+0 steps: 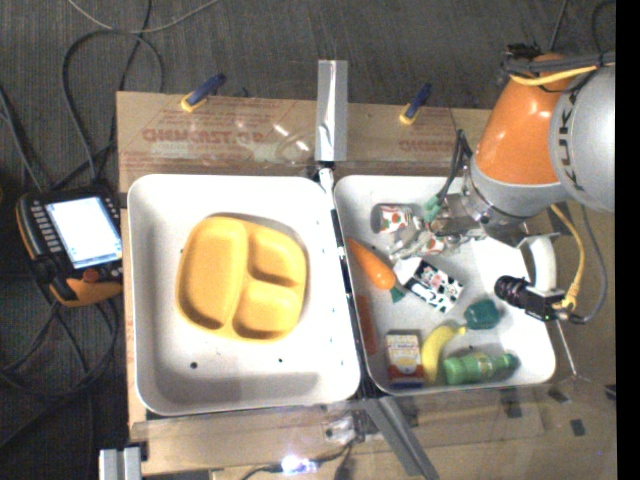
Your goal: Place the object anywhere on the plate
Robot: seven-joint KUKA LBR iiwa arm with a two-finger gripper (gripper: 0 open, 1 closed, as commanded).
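Dark carpet with loose cables lay under the bench [150, 118], cardboard-topped with two blue clamps at the back. Far left, a handheld pendant [75, 233] with a lit screen sat off the bench edge. Left bin [150, 368] held the yellow plate [243, 275], three compartments, nothing on it, sitting roughly centre. Right bin [545, 363] held the clutter: an orange carrot [372, 264] near its left wall, a small printed can [395, 218] lying tipped at the upper part, a black-and-white patterned packet [433, 284] mid-bin, a small red carton [404, 356] at the front, a banana [441, 346] beside it, a green bottle [480, 367] on its side at the front, a teal piece [482, 314] just above that. Arm [560, 138] came in from the right, orange band over the upper right of that bin. Claw [435, 230] sat low just beside the can and above the packet; cannot tell how wide it was or whether it had hold of anything. Which object was the target is unclear, likely the can or packet; either way it lay in the right bin, well apart from the plate. Step judged: pick phase, nothing delivered. Next needs a secure grasp, a lift clear of the divider, then travel left over the plate.
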